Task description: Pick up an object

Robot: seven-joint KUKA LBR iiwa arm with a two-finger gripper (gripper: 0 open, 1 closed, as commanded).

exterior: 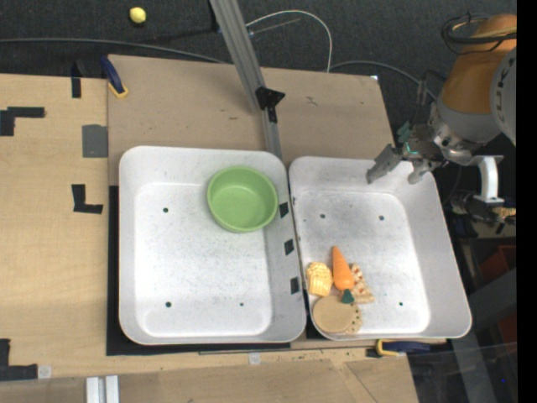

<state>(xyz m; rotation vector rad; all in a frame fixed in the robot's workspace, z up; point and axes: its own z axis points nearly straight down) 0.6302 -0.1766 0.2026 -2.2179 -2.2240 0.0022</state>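
Observation:
In the right bin, near its front left corner, lies a small heap of toy food: an orange carrot, a yellow corn piece and a tan round cookie. A green bowl sits at the back right of the left bin. My gripper hangs over the back edge of the right bin, open, with nothing between its two grey fingers. It is well behind the food heap and to its right.
A slanted metal pole rises from the back between the bins. Cables run across the dark floor behind the bench. A yellow ball lies on the floor at the far left.

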